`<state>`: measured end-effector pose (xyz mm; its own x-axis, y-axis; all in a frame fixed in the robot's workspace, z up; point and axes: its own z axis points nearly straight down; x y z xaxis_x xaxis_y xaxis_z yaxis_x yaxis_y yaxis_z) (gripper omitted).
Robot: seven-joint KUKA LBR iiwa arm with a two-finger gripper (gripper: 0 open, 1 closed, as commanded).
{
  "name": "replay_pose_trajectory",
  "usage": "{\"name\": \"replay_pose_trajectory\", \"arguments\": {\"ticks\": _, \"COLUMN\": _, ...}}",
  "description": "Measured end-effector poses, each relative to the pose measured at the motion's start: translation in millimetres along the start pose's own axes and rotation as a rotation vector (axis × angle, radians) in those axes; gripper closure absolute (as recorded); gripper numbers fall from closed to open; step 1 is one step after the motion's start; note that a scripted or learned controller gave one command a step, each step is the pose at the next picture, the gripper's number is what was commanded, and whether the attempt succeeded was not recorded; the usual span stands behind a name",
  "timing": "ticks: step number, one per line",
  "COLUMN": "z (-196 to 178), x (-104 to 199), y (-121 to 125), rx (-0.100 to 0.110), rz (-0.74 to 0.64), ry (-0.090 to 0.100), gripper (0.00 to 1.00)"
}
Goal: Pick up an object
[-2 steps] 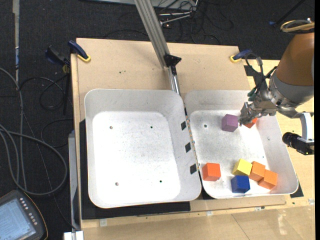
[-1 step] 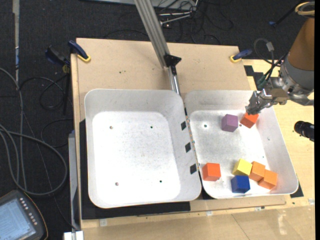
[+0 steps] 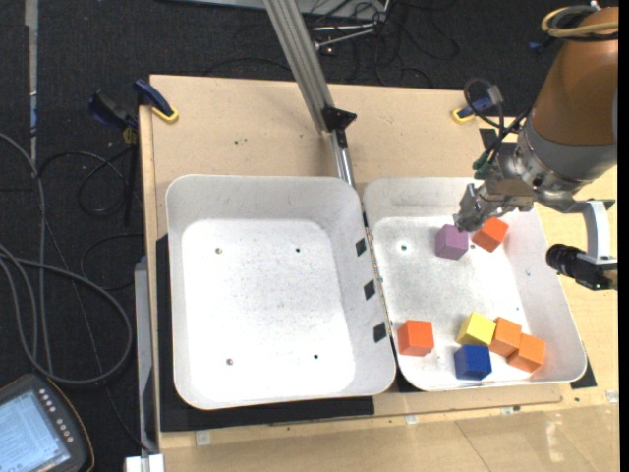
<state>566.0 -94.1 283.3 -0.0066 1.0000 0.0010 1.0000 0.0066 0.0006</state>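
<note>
The right bin (image 3: 550, 293) holds several small blocks. A purple block (image 3: 451, 241) lies near its far side, with an orange block (image 3: 489, 232) just to its right. My gripper (image 3: 471, 213) hangs over the gap between these two, just behind them. Whether anything is between its fingers cannot be made out. Near the front of the bin sit an orange block (image 3: 416, 336), a yellow block (image 3: 477, 328), a blue block (image 3: 473, 362) and two more orange blocks (image 3: 518, 343).
The left bin (image 3: 197, 264) stands beside the right one. A slanted metal pole (image 3: 305, 62) crosses the bench's back edge. Clamps (image 3: 152, 101) sit at the back corners, and cables lie on the floor around the bench.
</note>
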Motion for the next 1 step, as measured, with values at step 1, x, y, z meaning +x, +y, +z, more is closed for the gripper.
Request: {"name": "replay_pose_trajectory", "arguments": {"ticks": 1, "z": 2.1, "x": 44.2, "y": -16.0, "rx": 0.002, "rz": 0.000, "ry": 0.000, "gripper": 1.00}}
